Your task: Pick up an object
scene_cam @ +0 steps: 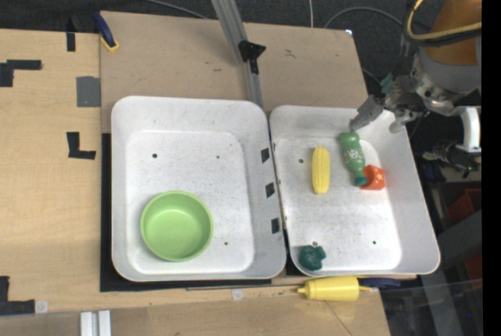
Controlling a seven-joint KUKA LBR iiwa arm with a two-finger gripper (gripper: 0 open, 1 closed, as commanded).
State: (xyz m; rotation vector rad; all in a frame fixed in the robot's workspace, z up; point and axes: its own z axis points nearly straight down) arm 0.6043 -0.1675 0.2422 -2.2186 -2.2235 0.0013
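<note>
Sitting in the near left corner of the left bin (188, 111) is a light green bowl (177, 225), upright with its mouth facing up. A grey metal bar (227, 9) is slanting down from the top edge toward the seam where the two bins are meeting.

In the right bin (407, 240), a yellow corn cob (320, 169) is lying roughly lengthwise near the middle. Just to its right a green bottle (352, 156) is lying tilted, its lower end touching a small orange-red object (374, 178). A small dark green item (312, 256) is resting at the near left corner of that bin. Outside it, just beyond the near rim, a yellow bottle (332, 289) is lying on its side on the bench.

The gripper (383, 111) is hanging over the far right part of the right bin, near the top end of the green bottle. Its two fingers are spreading apart, one pointing toward the bottle, and nothing is sitting between them. The arm's orange band (462, 9) is showing at the upper right.
</note>
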